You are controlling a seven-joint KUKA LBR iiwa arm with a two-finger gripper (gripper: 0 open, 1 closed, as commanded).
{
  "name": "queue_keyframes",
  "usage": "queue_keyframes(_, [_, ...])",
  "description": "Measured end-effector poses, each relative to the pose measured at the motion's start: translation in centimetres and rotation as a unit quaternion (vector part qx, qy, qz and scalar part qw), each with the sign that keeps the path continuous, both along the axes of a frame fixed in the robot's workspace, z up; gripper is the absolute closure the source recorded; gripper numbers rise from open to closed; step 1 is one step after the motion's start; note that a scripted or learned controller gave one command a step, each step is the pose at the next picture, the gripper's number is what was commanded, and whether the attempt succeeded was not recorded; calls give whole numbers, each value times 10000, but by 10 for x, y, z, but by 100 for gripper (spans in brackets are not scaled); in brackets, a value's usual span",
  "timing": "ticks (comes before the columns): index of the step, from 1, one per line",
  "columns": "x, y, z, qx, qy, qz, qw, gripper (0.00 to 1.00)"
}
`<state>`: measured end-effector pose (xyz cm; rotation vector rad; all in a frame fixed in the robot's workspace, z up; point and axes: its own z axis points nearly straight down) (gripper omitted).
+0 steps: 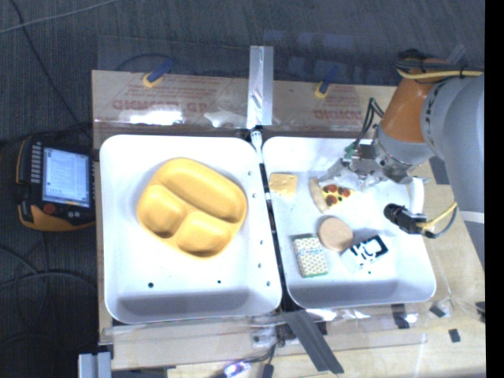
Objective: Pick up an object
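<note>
nearest the lens, the left bin [118, 290] holds a big yellow bread-shaped toy [191, 205]. in the right bin [417, 286] lie a cheese cube [283, 183], a patterned packet [311, 256], a pizza slice [328, 194], a tan disc [335, 232] and a black-and-white card [368, 250]. the gripper [356, 166] hovers at the pizza slice; whether it grasps anything cannot be told.

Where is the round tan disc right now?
The round tan disc lies in the right bin, between the green patterned packet and the pizza slice toy.
</note>
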<state>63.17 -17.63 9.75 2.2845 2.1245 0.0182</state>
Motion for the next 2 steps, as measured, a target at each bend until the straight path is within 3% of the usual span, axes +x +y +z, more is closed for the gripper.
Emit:
queue_keyframes(1, [-22,13,1,-7,-24,-89,10000,0])
queue_keyframes(2, [-46,74,1,10,-31,-190,9998,0])
